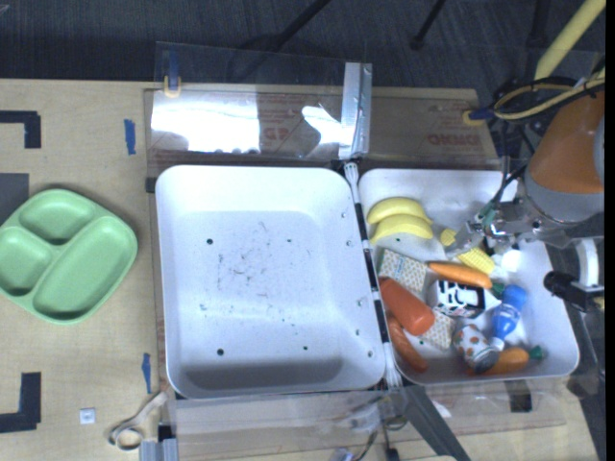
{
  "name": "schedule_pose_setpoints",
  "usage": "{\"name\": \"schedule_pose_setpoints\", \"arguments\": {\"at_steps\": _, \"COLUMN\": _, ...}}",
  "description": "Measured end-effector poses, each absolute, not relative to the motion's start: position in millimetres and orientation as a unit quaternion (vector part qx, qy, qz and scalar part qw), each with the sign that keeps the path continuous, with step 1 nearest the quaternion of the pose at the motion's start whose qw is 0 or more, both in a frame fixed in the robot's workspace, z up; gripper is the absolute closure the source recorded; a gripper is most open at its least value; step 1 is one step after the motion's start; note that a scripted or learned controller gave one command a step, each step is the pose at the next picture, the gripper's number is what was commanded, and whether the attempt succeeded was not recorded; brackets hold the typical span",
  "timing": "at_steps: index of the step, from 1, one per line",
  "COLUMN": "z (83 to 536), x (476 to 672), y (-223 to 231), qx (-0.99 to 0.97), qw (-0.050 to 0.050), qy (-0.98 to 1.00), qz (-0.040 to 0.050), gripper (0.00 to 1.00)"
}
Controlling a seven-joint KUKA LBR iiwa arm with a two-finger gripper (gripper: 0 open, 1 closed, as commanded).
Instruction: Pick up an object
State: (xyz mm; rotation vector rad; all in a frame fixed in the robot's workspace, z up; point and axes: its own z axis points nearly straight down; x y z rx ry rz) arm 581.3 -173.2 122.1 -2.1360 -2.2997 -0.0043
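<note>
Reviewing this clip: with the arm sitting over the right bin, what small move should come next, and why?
Probably a short descent toward the small yellow toy. The gripper sits over the upper part of the right bin just above it, with nothing seen between its fingers. The carrot and bananas lie close by, so a straight drop seems safest.

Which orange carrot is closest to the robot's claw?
The carrot lying above the black-and-white toy, just below the gripper. The other carrot sits at the bin's bottom edge.

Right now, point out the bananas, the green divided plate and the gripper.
bananas (399, 219), camera view, middle of the yellow bunch.
green divided plate (91, 257), camera view, its largest compartment.
gripper (483, 227), camera view, at its fingertips over the right bin.
</note>
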Motion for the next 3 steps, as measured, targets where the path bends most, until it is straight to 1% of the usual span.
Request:
{"name": "schedule_pose_setpoints", "arguments": {"at_steps": 1, "z": 93.5, "x": 595.3, "y": -173.8, "qx": -0.655, "qw": 0.006, "qy": -0.756, "qz": -0.0066, "gripper": 0.0}}
{"name": "schedule_pose_setpoints", "arguments": {"at_steps": 2, "z": 100.5, "x": 593.6, "y": -177.8, "qx": -0.656, "qw": 0.005, "qy": -0.755, "qz": -0.0028, "gripper": 1.0}}
{"name": "schedule_pose_setpoints", "arguments": {"at_steps": 3, "z": 84.6, "x": 650.3, "y": -195.7, "qx": -0.581, "qw": 0.005, "qy": -0.814, "qz": -0.0063, "gripper": 1.0}}
